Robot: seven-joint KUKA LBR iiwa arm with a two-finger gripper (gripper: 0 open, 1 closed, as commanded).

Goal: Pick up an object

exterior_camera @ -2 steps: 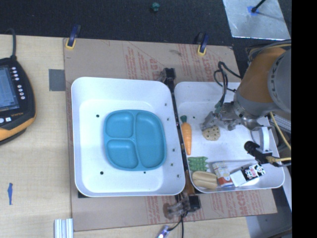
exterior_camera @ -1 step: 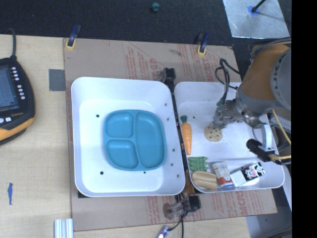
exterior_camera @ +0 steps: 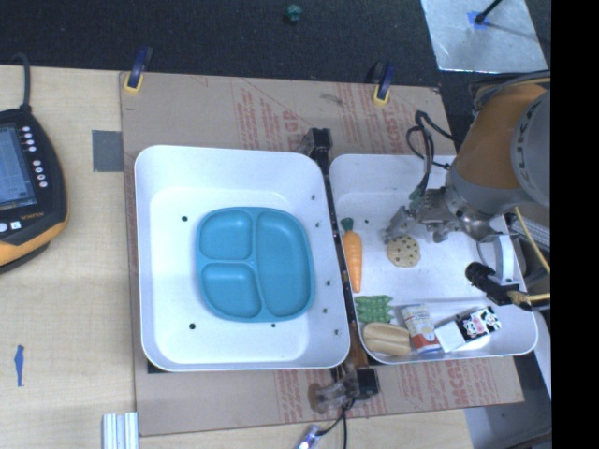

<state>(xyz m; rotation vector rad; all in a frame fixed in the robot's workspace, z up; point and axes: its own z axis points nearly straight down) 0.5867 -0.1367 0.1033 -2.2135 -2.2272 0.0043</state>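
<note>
Camera view looks down on a pale wooden surface [exterior_camera: 75,325] with two shallow white bins side by side on a cardboard sheet. The left bin [exterior_camera: 164,251] holds a blue divided plate [exterior_camera: 253,263] lying flat near its middle. The right bin [exterior_camera: 370,181] holds the small things: a carrot [exterior_camera: 352,260] lying lengthwise along its left wall, a green piece [exterior_camera: 372,307] just below the carrot, a bread roll [exterior_camera: 387,339] at the lower left corner, a small red-and-white carton [exterior_camera: 418,327] beside the roll, a black-and-white box [exterior_camera: 475,326] near the lower right, and a round cookie [exterior_camera: 403,251] towards the middle. The grey arm with its orange band reaches in from the right, and its jaws [exterior_camera: 414,223] hang low over the middle of the right bin. The cookie lies just below and slightly left of the jaws, very near them; whether they touch it I cannot tell. Nothing shows between the jaws, and how wide they stand I cannot tell. A black and orange handheld pendant [exterior_camera: 23,190] rests on the surface at the far left.
</note>
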